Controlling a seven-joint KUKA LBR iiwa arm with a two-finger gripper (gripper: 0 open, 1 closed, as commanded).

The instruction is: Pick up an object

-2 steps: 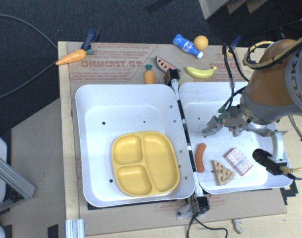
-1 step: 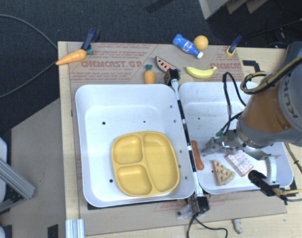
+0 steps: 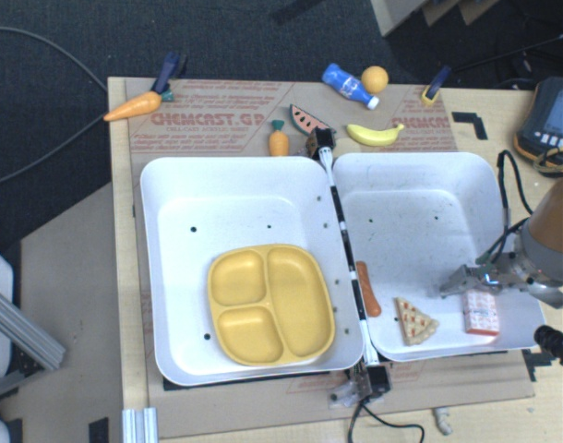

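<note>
Presently the gripper (image 3: 466,282), fingers spread with nothing between them, should be centred over the small carton (image 3: 482,314) just beside it before being closed.

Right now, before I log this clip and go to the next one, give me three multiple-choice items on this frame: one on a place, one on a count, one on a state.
1. Where does the pizza slice lie?
A. In the right bin
B. On the yellow tray
C. On the cardboard behind the bins

2. How many compartments does the yellow tray have?
A. Two
B. Three
C. Five

3. How does the tool stand to the small white and red box?
A. It has lifted the box above the bench
B. It is low in the right bin, beside the box
C. It is over the left bin

Answers:
1 A: the slice rests on the right bin's floor near its front edge.
2 B: three hollows show in the tray.
3 B: the box lies on the bin floor next to the tool.
</note>
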